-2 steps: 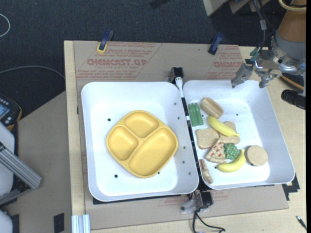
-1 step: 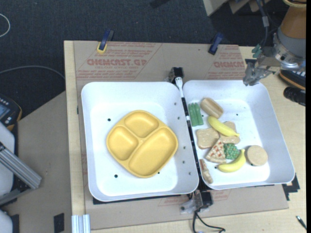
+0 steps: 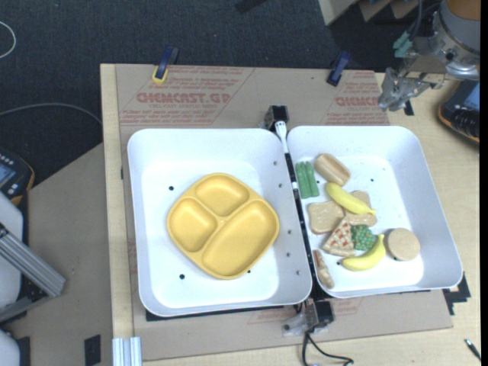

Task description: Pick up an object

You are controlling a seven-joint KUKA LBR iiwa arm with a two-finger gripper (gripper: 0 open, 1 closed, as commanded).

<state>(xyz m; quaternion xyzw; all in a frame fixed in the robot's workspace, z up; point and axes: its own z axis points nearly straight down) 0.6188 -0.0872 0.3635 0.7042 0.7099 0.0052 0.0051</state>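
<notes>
1. Two white bins sit side by side on my counter (image 3: 229,90); the nearest thing to the camera is a black cable clip (image 3: 316,315) at the front edge, where the bins meet.
2. Nearest inside the left bin (image 3: 145,204) is a yellow divided plate (image 3: 222,224) with three compartments, lying flat near the bin's middle, turned at a slant.
3. At the front of the right bin (image 3: 427,181) lies a small brown strip of toy food (image 3: 322,268) against the left wall, with a yellow banana (image 3: 365,258) just beside it.
4. A round tan biscuit (image 3: 402,244) lies right of that banana, touching its tip.
5. A pizza slice (image 3: 338,239) and a green broccoli piece (image 3: 364,240) sit just behind the banana, touching each other.
6. Farther back is a slice of toast (image 3: 324,216), with a second banana (image 3: 347,199) lying across its far corner.
7. A green bean bundle (image 3: 306,180) lies along the left wall, and a brown bread roll (image 3: 332,168) is the farthest item in the pile.
8. Beyond the right bin's far right corner, well apart from all the food, my pincer (image 3: 396,97) hangs over the cardboard; I cannot tell whether it is wide or narrow, and I see nothing between its tips.
9. Two clamps, one yellow and blue (image 3: 162,67) and one dark blue (image 3: 338,69), grip the counter's far edge.
</notes>
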